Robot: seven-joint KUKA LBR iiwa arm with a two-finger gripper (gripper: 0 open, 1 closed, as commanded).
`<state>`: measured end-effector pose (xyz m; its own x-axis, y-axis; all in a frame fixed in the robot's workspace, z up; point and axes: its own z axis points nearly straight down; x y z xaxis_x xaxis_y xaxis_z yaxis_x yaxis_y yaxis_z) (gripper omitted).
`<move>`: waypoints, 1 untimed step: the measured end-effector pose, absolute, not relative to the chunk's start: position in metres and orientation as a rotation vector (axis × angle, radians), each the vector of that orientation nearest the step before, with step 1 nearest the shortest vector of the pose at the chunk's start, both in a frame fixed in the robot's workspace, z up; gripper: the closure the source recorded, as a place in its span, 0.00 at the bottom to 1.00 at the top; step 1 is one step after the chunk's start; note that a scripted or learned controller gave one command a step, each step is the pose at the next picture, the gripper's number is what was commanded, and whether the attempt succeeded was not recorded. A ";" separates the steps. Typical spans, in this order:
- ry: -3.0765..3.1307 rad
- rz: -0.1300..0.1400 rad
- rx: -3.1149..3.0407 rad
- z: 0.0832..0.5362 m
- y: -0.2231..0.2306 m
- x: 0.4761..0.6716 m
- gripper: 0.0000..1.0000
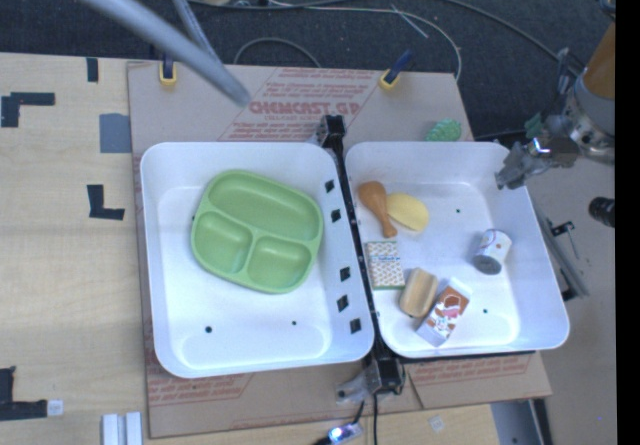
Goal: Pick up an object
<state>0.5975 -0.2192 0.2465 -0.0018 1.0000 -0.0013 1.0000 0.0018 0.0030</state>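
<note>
The right bin (520, 333) holds several small objects. A brown wooden spoon (375, 205) lies beside a yellow chip-like piece (408, 213) near the divider. Below them are a small patterned square packet (384, 264), a tan bread-like piece (417, 292) and a white and red carton (445, 311). A small grey can (490, 251) lies on its side towards the right wall. My gripper (518, 169) hangs over the right bin's far right corner, above and to the right of the can, touching none of the objects.
A green divided plate (258, 231) lies in the left bin (165, 333). A black clip divider (343, 233) joins the bins. A green scrap (444, 131) rests on the cardboard behind the right bin. A grey pole (120, 3) crosses the upper left.
</note>
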 end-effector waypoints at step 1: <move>2.230 0.000 2.217 0.237 -0.158 0.586 1.00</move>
<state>0.5859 -0.1583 0.2370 -0.0060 1.0000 0.0018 1.0000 0.0060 -0.0021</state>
